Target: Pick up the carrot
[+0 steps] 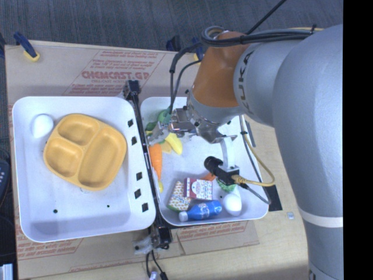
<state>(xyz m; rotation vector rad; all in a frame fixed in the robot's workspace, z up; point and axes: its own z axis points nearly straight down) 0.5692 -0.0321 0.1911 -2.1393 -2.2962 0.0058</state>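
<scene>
Tool (175,126) hung over the right bin's left edge, grip state hard to tell; carrot (155,158) looked light, stiff, best pinched mid-body.

Dark grey ribbed carpet (87,7) is showing along the far edge. A flattened cardboard sheet (111,69) with red print is covering the bench top. A blue clamp (26,45) is gripping its far-left corner. Even light is falling, casting soft shadows.
</scene>
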